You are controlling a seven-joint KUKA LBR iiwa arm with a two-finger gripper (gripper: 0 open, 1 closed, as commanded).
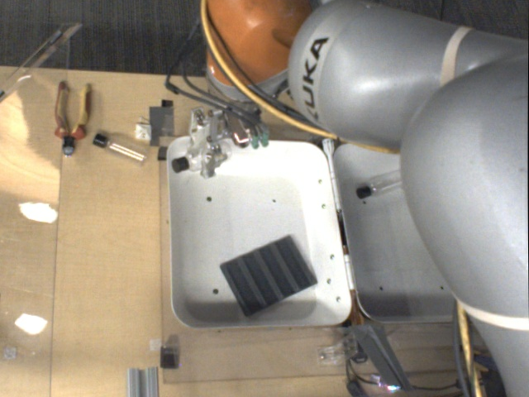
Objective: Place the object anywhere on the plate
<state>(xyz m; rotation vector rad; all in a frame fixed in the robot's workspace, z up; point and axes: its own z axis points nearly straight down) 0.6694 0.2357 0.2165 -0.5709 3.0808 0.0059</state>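
A dark ribbed rectangular slab [269,275] lies tilted on the floor of the left bin [190,246], toward its front right. My gripper [205,157] hangs over that bin's back left corner, well apart from the slab. A small black item [179,164] sits right beside the gripper at the bin's rim; I cannot tell whether it is held. The grey arm with its orange band [256,15] covers the back of both bins.
The right bin [388,296] holds a clear rod with a black tip [365,191], and the arm hides most of that bin. On the bench to the left lie red-handled pliers [71,112], a small tube [118,145] and a black block [162,121].
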